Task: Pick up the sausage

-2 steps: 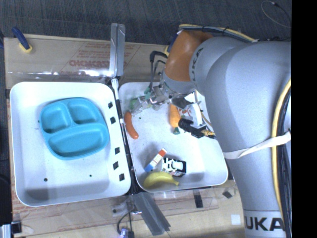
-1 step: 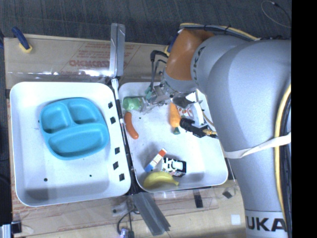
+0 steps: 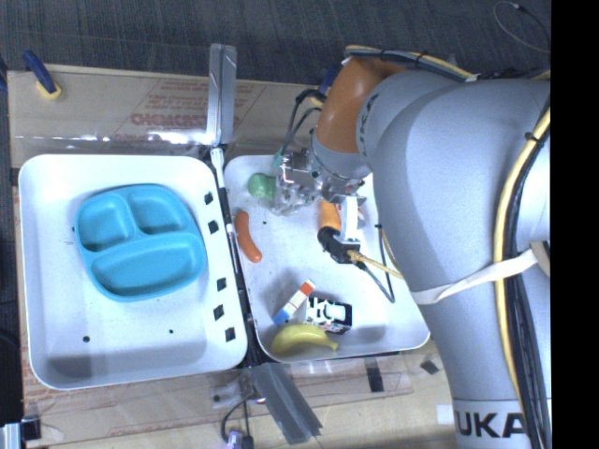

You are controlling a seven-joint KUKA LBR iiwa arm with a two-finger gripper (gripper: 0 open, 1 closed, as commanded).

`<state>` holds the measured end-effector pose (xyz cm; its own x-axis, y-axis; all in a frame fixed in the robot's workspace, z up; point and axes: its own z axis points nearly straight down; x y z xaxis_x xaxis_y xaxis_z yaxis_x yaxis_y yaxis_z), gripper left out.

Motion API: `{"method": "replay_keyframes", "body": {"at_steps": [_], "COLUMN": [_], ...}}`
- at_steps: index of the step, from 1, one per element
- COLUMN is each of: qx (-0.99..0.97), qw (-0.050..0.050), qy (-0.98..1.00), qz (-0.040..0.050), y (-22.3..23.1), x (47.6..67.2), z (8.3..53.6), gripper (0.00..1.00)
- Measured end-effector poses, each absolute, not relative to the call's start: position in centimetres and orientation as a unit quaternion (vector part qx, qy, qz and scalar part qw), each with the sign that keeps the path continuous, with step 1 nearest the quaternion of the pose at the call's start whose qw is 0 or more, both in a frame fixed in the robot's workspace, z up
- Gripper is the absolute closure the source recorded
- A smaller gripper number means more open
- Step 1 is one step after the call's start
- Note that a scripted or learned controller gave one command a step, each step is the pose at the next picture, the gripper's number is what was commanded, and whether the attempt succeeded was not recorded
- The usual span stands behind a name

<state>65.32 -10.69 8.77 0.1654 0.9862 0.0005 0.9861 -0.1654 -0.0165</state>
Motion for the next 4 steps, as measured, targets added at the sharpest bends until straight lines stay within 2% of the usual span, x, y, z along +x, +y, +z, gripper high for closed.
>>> {"method": "replay_keyframes", "body": {"at_steps": [1, 2, 3, 4], "qx": [-0.869, -0.87, -0.868, -0.949], "qw": [0.004, 0.01, 0.009, 0.003], "qy": [-0.495, -0.493, -0.496, -0.316], "qz": [0.0037, 0.015, 0.0131, 0.0036], "y": [-10.4, -10.8, -10.5, -4.2], "x": [65.5, 64.8, 65.0, 65.6], "z": [8.9, 8.5, 9.3, 19.0], "gripper": [1.0, 0.0, 1.0, 1.0]}}
